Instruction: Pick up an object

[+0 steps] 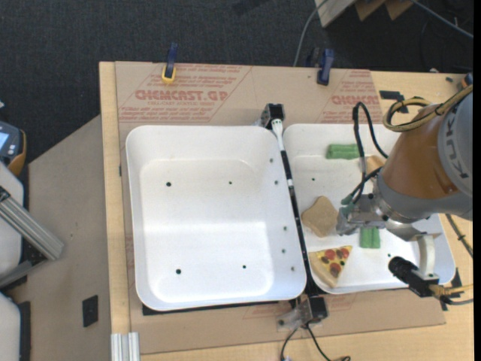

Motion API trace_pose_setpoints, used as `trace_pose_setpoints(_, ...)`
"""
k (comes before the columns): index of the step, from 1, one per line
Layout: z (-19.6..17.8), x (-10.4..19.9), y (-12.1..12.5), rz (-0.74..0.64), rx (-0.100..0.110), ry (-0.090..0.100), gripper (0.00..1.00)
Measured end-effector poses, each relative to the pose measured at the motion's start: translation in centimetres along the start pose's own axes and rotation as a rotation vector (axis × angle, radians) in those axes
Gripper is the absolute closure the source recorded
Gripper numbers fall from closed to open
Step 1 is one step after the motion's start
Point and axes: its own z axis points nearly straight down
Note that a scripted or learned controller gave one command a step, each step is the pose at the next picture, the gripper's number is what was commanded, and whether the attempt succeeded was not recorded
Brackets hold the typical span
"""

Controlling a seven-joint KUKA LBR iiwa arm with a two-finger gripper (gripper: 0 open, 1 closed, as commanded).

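Observation:
My gripper [349,221] hangs low over the middle of the right bin [310,143]. Just left of it, nearly touching, lies a tan bread-like piece [320,216]. A small green block [369,238] lies right beside the gripper, on its near right side. A toy pizza slice [332,263] rests in the bin's near left corner. Farther back in the same bin lies a longer green block [342,152]. The arm's orange band [417,160] hides part of the bin's right side. I see nothing held between the gripper and any of these things.
The left bin [143,201] stands beside the right one, and a black rod [286,173] runs along the seam between them. Two clamps [325,65] hold the cardboard base at the back edge. Cables loop over the far right corner.

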Motion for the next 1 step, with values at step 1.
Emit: trace_pose_setpoints(1, 0.06, 0.0, -0.03, 0.001, 0.001, 0.0, 0.0)
